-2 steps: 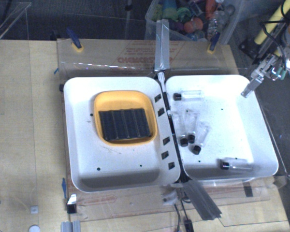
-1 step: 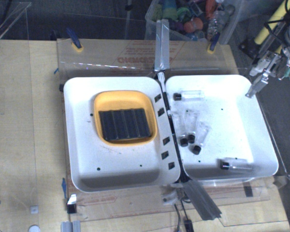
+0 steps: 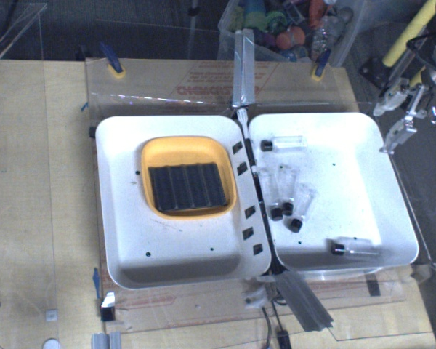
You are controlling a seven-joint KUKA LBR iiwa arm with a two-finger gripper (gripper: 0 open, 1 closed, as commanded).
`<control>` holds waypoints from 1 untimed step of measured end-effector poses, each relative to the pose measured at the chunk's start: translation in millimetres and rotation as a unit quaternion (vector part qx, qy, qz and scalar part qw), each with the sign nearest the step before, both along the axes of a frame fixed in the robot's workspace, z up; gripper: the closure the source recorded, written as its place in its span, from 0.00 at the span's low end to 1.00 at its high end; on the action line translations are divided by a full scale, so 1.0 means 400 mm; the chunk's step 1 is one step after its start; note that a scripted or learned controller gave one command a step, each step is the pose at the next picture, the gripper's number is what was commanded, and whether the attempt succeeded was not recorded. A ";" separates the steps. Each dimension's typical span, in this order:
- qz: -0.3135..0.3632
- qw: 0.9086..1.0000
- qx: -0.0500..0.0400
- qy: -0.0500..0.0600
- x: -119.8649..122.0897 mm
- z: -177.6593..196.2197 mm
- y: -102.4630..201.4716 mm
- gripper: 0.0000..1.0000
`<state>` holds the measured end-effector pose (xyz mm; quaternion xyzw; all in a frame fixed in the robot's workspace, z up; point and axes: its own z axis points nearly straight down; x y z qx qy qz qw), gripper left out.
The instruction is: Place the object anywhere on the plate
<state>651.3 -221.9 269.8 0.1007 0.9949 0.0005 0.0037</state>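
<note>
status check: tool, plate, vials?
Tool parked off the right bin's far corner, holding nothing. Clear vials scattered in right bin. Yellow plate carries a dark ribbed block.

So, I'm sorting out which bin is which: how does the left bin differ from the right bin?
The left bin holds one large item, a yellow plate with a dark ridged block lying on it; the right bin holds several small clear vials with black caps. The left bin's load sits together near its middle, while the right bin's vials are scattered. Both are shallow, white, and rounded at the corners.
</note>
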 end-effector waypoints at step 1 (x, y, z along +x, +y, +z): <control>0.126 0.992 0.000 0.000 0.015 -0.029 0.002 0.00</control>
